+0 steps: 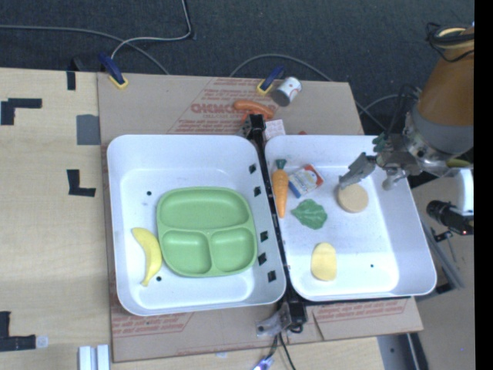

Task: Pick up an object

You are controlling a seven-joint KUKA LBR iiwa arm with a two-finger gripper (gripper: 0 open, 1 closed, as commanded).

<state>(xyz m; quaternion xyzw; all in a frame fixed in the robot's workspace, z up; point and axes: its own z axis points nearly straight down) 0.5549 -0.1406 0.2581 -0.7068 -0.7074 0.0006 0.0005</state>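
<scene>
Two white bins, side by side. Right bin (pixel 400 276): gripper (pixel 356 177) at two o'clock, fingers apart, holding nothing, just above tan round cookie (pixel 353 200).

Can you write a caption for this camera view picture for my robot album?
Robot gripper hovering over a round tan cookie in the right bin, near a carrot.

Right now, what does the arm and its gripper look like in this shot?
The arm is a rounded grey body with an orange band around it near the top, entering from the right. The gripper is grey metal, with a dark slim finger reaching over the right bin. Thin dark cables run beside the wrist.
</scene>
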